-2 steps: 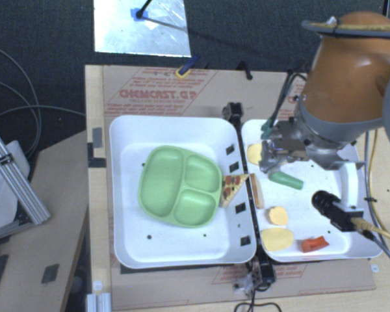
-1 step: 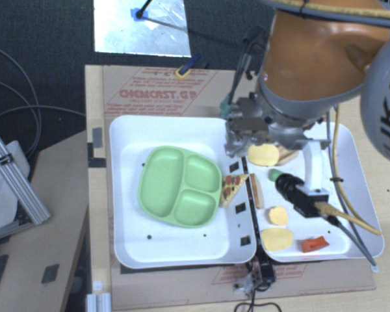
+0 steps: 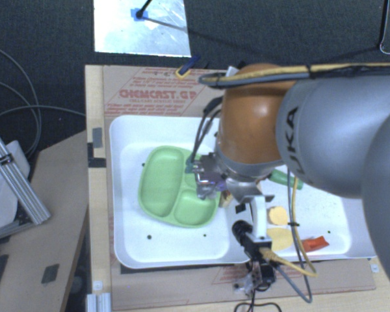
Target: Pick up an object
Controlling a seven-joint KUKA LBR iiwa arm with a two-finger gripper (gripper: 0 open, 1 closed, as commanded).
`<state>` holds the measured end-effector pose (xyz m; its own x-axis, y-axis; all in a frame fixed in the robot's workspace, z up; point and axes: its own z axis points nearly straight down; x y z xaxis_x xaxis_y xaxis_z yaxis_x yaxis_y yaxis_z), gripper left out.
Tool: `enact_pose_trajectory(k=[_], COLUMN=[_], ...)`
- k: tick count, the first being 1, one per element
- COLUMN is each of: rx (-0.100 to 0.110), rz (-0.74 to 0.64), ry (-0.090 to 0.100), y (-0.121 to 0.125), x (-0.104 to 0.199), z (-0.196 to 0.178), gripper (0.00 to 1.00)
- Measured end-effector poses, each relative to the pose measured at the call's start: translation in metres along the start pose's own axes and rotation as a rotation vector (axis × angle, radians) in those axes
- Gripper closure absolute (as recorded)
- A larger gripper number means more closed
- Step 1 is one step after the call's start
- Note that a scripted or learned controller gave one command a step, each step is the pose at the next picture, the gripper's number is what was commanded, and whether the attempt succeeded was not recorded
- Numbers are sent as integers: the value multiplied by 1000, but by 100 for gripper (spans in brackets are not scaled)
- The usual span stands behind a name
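- Nearest, right bin (image 3: 331,207): orange-red piece (image 3: 315,243) by the front wall. Two yellow pieces (image 3: 279,216) just left of it, close together. All small, probably light plastic; shapes not clear.
- Left bin (image 3: 127,242): green plate (image 3: 166,184) lies flat, roughly mid-bin. It has compartments split by a ridge, and its right rim is near the wall between the bins.
- Gripper (image 3: 209,186) sits low at the plate's right rim, about where the ridge ends. The wrist blocks the view, so I cannot tell whether the jaws are open or closed, or whether they hold anything.
- Judging by gripper position, the plate is the likely target.
- Handling, my guess: moulded plastic, light, stiff, smooth and somewhat slippery, not fragile.
- The plate body looks too wide to span, and it lies flat on the bin floor.
- Where to grip: pinch the raised rim, one jaw inside a compartment and one outside. Straddling the divider ridge is the alternative.
- A rim grasp is off-centre, so expect the plate to tilt on lift. Seat the jaws deep.
- Risks: the outer jaw could jam on the bin floor, and a thin rim could slip out.
- Further back, right bin: green stick-like piece (image 3: 289,179), mostly hidden by the arm.
- Farthest: cardboard sheet (image 3: 149,93) with red print under the bins, then a silvery sheet (image 3: 143,18) beyond it.
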<state>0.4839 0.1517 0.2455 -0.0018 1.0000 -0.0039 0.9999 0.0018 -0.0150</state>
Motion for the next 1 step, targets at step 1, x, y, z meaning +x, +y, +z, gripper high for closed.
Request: enact_pose_trajectory(k=[1], rx=[-21], rz=[13], ry=[1], y=[3], x=[-116], z=[-32], gripper=[100])
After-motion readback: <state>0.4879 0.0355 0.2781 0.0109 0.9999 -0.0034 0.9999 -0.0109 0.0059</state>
